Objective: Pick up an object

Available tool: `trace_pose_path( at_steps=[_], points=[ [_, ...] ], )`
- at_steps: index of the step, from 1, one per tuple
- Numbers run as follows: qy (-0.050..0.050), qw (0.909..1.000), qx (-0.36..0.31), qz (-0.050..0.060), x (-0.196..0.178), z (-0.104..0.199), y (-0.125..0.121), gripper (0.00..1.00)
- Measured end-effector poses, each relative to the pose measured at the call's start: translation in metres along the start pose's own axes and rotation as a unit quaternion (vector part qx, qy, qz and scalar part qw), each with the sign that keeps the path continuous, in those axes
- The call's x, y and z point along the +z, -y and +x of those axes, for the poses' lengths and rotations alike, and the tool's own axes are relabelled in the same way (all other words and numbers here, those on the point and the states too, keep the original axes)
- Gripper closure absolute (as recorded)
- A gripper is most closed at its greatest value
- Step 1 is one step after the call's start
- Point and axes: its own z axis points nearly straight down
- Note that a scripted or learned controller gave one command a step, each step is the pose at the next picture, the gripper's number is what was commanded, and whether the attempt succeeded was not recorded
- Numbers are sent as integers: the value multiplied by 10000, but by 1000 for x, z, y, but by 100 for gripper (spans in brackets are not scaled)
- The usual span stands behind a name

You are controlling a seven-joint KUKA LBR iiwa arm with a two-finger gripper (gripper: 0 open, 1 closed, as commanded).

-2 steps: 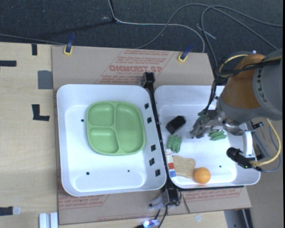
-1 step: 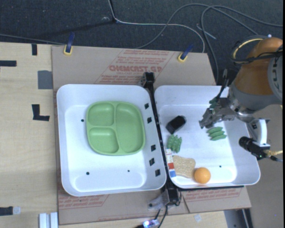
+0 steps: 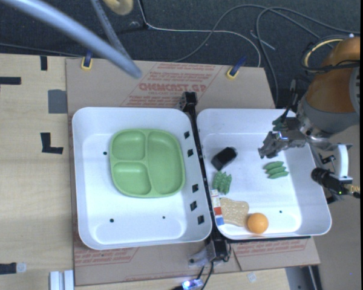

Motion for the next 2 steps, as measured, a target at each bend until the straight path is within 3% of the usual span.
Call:
trace_pose_path(
  at_steps=[2],
  points=[
    [-11, 10000, -26, 13, -5, 110, 9, 100]
  ],
)
